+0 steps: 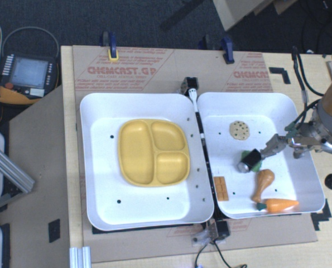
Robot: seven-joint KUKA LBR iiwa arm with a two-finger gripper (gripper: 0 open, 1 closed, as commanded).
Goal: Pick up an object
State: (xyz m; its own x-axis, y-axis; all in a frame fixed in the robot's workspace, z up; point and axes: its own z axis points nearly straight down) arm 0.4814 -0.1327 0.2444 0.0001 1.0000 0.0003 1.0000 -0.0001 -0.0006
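Camera view: the end effector [251, 159] hangs low in the right bin [277, 102], seemingly clamped on a small dark cylinder [248, 162]; lifting comes next.

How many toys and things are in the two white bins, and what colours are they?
Yellow: 1, the divided plate in the left bin.
Orange: 1, the carrot.
Tan or brown: 3, the cookie, the drumstick, the small flat block.
Black and silver: 1, the small cylinder near the claw.
Total: 6, with 5 in the right bin.
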